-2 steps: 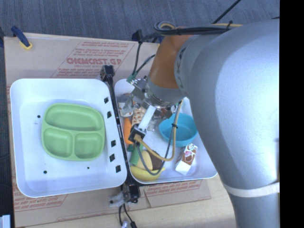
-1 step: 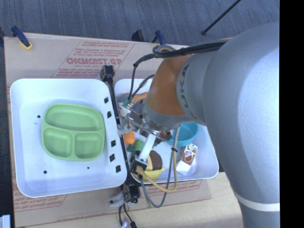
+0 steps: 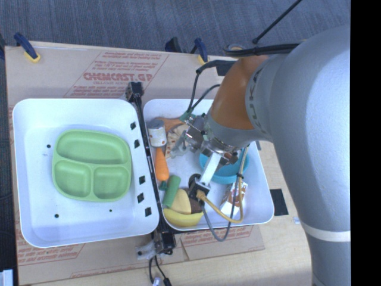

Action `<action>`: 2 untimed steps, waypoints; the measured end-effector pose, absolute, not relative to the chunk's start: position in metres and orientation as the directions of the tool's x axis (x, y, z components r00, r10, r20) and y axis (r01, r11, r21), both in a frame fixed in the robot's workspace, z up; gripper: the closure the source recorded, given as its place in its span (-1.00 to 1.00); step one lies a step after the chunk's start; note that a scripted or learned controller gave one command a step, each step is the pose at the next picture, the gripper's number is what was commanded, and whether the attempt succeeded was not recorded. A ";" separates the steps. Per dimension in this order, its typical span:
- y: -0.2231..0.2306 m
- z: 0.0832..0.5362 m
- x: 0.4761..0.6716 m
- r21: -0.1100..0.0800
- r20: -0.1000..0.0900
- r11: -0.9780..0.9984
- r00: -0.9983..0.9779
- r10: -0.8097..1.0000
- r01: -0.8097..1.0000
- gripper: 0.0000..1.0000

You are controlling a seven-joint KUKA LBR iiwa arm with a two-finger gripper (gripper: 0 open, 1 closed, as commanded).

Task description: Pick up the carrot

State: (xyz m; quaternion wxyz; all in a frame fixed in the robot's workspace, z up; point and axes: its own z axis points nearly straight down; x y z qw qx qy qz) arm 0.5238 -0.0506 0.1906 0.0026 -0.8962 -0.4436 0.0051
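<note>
The carrot (image 3: pixel 161 164) is a short orange stick lying along the left wall of the right bin (image 3: pixel 262 204), roughly at mid-length. My gripper (image 3: pixel 180 140) hangs over the upper middle of that bin, just right of and slightly above the carrot's top end. Nothing of the carrot sits inside it. The wrist and orange band cover the bin's upper right part.
A small silver can (image 3: pixel 157 134) stands just above the carrot. Below it lie a green piece (image 3: pixel 172 189) and a banana (image 3: pixel 181 217). A blue bowl (image 3: pixel 223 168) and a packet (image 3: pixel 235 198) sit to the right. The left bin (image 3: pixel 30 159) holds a green divided plate (image 3: pixel 92 164).
</note>
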 end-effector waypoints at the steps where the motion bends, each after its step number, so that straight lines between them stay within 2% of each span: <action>1: -0.004 0.190 0.533 -0.008 -0.008 -0.664 0.664 0.748 0.748 -1.00; 2: -0.026 0.190 0.474 -0.012 -0.011 -0.730 0.729 0.684 0.684 -1.00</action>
